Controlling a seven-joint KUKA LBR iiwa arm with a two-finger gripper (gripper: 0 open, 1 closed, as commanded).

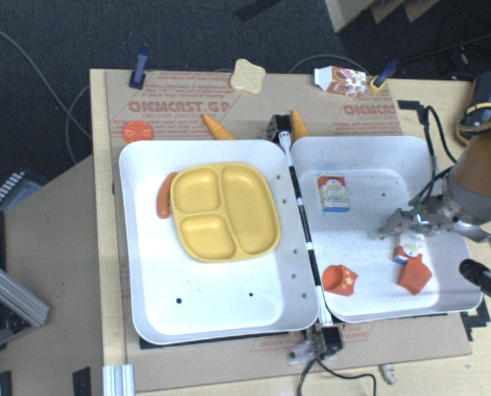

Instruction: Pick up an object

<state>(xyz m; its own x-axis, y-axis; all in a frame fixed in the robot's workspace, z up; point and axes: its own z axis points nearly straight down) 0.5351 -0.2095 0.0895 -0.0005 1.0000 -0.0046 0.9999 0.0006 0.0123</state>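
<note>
Near edge of the table [55, 246]: black cable and clip hardware at the seam below the two bins. Right bin [369, 151], front part: orange crumpled piece [339, 280] near the front left corner, orange-red block [415, 275] near the front right, well apart from each other. Small red-white-blue item [409, 247] just behind the block, touching or nearly touching it. The gripper [416, 220] sits directly above that small item, arm coming in from the right; the jaws are blurred against the bin floor, cannot tell whether they are released or clenched, and nothing is visibly between them. Further back in the same bin: small white carton with red top and blue base [334, 194], lying flat, well apart from the gripper. Left bin [146, 304]: yellow three-compartment plate [224, 210] in the middle-back area, orange-red sausage-shaped toy [163, 196] just beside the plate's left edge. Behind the bins on the cardboard: orange disc [137, 130], carrot-like toy [218, 127], second orange piece [299, 124], toast-shaped toy [247, 75], blue clip [139, 67], crumpled red-white wrapper [342, 80].
</note>
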